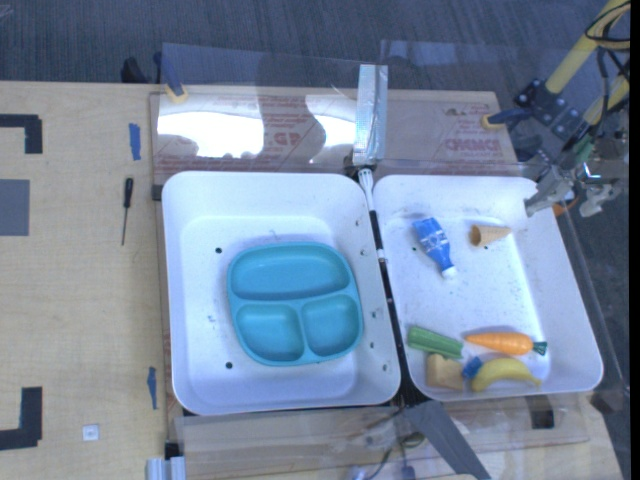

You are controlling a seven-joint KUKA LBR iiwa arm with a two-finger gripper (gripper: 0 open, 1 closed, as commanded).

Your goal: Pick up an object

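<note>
My gripper (556, 194) hangs over the far right rim of the right bin (560, 268), with nothing visibly in it. In that bin a blue tube with a white cap (433, 242) lies near the middle back. A small tan cone (489, 234) rests to the tube's right, a short way left of and nearer than the gripper. Along the front wall lie a green vegetable (434, 340), an orange carrot (500, 343), a yellow banana (505, 372) and a tan block (441, 370).
The left bin (190, 218) holds a teal divided plate (293, 301). A clear panel and a metal post (369, 118) stand behind the bins. A screwdriver (126, 208) lies on the bench at left. Yellow cabling (590, 38) runs at the top right.
</note>
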